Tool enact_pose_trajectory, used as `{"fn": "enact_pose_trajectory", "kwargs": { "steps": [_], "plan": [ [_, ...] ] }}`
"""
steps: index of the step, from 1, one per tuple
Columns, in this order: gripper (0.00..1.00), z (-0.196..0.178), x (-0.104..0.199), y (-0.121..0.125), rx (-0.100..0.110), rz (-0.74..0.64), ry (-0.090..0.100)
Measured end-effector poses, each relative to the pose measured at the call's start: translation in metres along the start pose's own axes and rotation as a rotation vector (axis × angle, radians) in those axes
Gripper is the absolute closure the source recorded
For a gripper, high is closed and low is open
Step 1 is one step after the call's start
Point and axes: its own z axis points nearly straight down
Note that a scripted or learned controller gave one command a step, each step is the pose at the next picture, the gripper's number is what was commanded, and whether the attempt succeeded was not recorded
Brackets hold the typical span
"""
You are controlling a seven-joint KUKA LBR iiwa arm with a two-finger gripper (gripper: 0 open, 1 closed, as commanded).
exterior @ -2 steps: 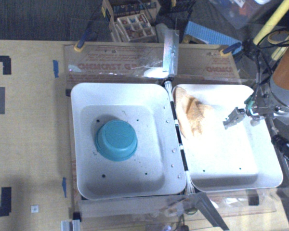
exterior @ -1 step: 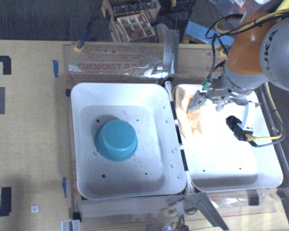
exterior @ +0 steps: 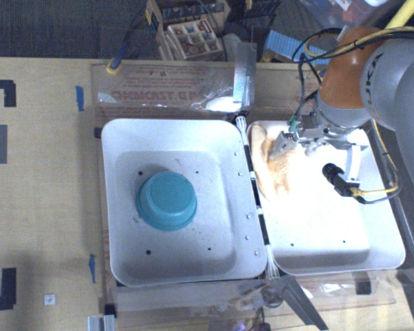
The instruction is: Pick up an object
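a single camera fixed above the bench looks down at a slant on both bins, taking in the left bin (exterior: 124, 143) and the right bin (exterior: 331, 247) whole, with floor clutter along the top edge. it stands fairly near. the arm (exterior: 372, 67) enters from the view's right side

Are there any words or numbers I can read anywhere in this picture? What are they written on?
Clear plastic sheet behind the left bin: faint reddish block letters, too blurred to read.
Wooden box at the back: picture-like labels, too small to read.
Teal bowl, right bin, arm and gripper: I can see no writing on them.
So nothing here can be quoted for sure.
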Motion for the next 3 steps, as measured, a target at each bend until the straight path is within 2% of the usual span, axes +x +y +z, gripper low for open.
{"fn": "enact_pose_trajectory", "kwargs": {
  "steps": [1,2,3],
  "plan": [
    [0.00,0.037,-0.008,0.022,0.001,-0.261,0.002],
    [1.00,0.026,-0.008,0.024,-0.007,-0.262,-0.001],
    [1.00,-0.060,0.025,0.025,-0.003,-0.455,0.000]
  ]
}}
